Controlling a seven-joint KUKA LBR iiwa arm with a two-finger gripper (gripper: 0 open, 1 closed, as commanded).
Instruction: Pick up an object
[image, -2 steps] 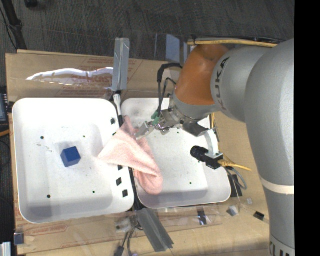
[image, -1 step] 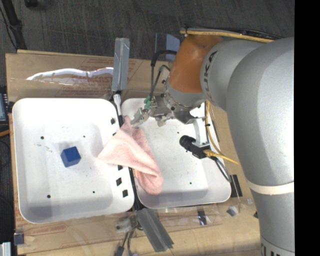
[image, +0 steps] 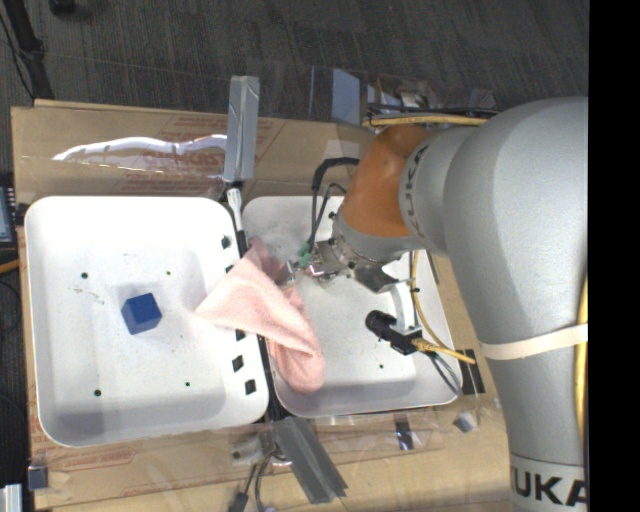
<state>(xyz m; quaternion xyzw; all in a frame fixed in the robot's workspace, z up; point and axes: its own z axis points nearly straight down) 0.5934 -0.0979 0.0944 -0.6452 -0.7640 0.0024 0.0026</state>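
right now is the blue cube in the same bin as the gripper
No, the blue cube sits in the left bin, while the gripper is over the right bin.

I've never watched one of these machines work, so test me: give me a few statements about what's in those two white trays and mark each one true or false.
1. A blue cube lies in the left bin. True.
2. The pink cloth lies wholly inside the right bin. False: it drapes across the divide between the two bins, with a corner reaching into the left one.
3. The arm comes in over the right bin. True.
4. The blue cube sits on top of the pink cloth. False: the cube rests apart from it on the bin floor.
5. The arm's band above the wrist is green. False: the band is orange.
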